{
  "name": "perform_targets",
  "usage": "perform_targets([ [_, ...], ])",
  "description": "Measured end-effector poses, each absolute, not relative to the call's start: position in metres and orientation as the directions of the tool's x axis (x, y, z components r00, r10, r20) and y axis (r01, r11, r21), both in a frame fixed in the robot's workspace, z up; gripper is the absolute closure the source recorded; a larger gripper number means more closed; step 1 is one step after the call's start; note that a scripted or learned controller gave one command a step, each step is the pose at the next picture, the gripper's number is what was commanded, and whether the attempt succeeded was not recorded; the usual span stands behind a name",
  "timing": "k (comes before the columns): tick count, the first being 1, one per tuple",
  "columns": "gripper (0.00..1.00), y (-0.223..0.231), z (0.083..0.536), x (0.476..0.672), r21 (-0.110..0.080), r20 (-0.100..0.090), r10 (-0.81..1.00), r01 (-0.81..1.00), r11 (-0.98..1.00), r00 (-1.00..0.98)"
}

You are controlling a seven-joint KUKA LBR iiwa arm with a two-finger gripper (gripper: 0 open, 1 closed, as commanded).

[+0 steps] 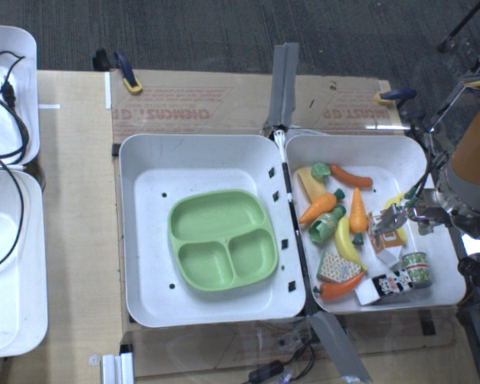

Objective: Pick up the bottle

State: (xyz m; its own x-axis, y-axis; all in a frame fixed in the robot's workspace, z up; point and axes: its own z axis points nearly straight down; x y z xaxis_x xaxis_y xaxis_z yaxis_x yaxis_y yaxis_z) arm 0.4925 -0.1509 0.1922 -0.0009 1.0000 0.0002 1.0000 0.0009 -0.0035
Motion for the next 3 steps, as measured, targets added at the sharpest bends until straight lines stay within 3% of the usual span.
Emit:
perform_targets([
  [1, 0.0, -0.17, 0.091, 0.477, -0.002, 0.001, 0.997, 0.997, 0.082, -0.082],
  [2, 0.0, -0.222, 0.152, 0.519, -0.001, -0.001, 1.0, 1.0, -0.027, 0.027],
  [3, 0.0, -0.191, 0.109, 0.512, -0.001, 0.001, 0.995, 0.995, -0.098, 0.098],
])
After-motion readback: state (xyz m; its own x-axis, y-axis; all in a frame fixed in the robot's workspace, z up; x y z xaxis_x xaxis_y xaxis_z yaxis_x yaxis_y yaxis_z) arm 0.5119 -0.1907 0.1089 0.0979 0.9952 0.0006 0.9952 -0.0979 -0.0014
